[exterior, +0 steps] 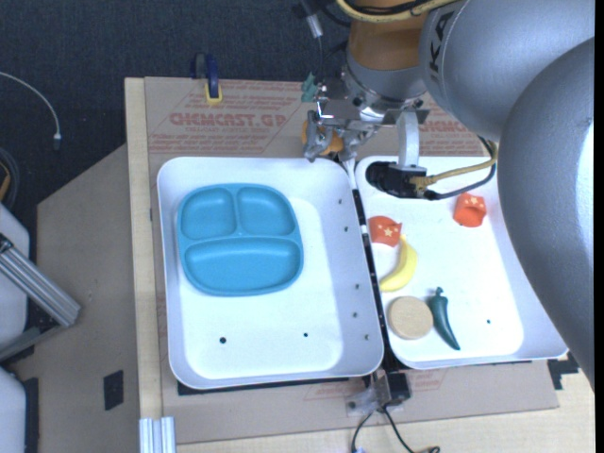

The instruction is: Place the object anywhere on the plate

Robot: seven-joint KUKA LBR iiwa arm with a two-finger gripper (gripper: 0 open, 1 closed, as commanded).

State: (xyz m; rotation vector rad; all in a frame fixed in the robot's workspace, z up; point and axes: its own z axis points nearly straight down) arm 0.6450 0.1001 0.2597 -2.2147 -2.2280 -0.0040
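1. The plate (242, 239) is a light blue, rounded, sectioned dish with two smaller compartments at the far side and one wide compartment at the near side. It lies flat in the left bin (189, 347), toward that bin's far-left part.
2. The right bin (500, 333) contains the candidate objects:
   - a red strawberry-like piece (384, 229) near the bin's left wall;
   - a yellow banana (401, 267), curved, just beside and touching the near edge of that red piece;
   - a round tan disc, cookie-like (410, 317), near the bin's near-left corner;
   - a dark teal pepper-shaped item (443, 320), elongated, just beside the disc on its right;
   - an orange-red block (470, 209), set apart toward the far middle of the bin.
3. The gripper (330, 140) is positioned at the far edge of the two bins, above the seam between them, below the orange band of the arm (528, 74).
4. Gripper state: cannot be determined; its tip is small and cluttered with cabling. No object is visible in it.
5. A black cable-like fitting (396, 179) hangs over the far-left corner of the right bin.
6. Both bins rest on a brown board on the counter (94, 225).
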